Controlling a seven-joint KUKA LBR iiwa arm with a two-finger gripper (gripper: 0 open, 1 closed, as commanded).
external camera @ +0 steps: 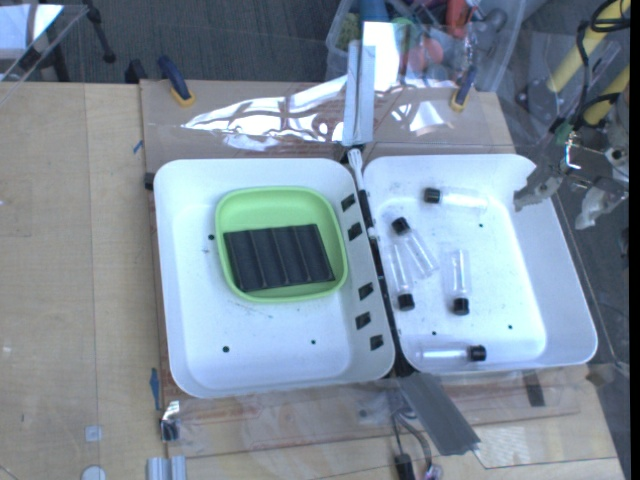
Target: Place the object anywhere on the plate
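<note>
A green square plate [276,201] sits in the left bin [190,298], and a dark ribbed rectangular insert [278,258] lies flat on it. Several clear vials with black caps lie loose in the right bin [540,298]: one near the back [455,199], two crossing in the middle [410,253], one upright-looking to their right [459,283], and one along the front wall [450,353]. My gripper [548,184] hangs at the right bin's back right corner, above its rim and apart from every vial. Nothing shows between it and the bin.
A row of black clips [362,268] runs along the divider between the bins. Crumpled foil [280,123] and a clear tub of coloured items [430,8] stand behind the bins. Grey tape [435,418] lies at the front edge.
</note>
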